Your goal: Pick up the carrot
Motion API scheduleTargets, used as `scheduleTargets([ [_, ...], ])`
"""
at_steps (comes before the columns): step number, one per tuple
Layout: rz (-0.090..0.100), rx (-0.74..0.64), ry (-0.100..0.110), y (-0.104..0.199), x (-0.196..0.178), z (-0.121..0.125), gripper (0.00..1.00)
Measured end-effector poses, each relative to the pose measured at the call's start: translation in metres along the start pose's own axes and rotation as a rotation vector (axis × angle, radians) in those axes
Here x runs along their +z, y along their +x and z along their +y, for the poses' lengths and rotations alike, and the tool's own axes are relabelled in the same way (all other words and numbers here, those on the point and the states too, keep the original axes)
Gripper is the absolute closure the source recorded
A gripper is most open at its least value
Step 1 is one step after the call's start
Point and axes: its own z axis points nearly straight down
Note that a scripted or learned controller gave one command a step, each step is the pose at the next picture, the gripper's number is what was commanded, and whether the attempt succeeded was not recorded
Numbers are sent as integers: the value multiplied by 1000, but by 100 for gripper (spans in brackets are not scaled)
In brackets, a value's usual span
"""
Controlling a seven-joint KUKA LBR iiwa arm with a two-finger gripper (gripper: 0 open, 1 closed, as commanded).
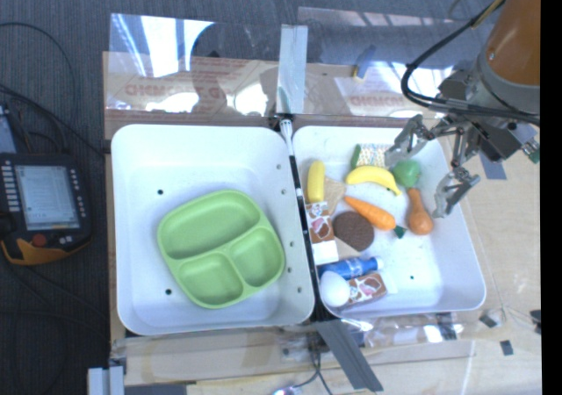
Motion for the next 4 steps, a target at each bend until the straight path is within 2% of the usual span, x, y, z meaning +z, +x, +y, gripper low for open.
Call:
scheduleTargets([
  [1,7,208,-3,23,118,-18,0],
  [2,11,131,-7,18,226,-58,0],
  [3,-7,119,8,-27,292,-51,0],
  [4,-11,118,11,-29,281,-51,100],
])
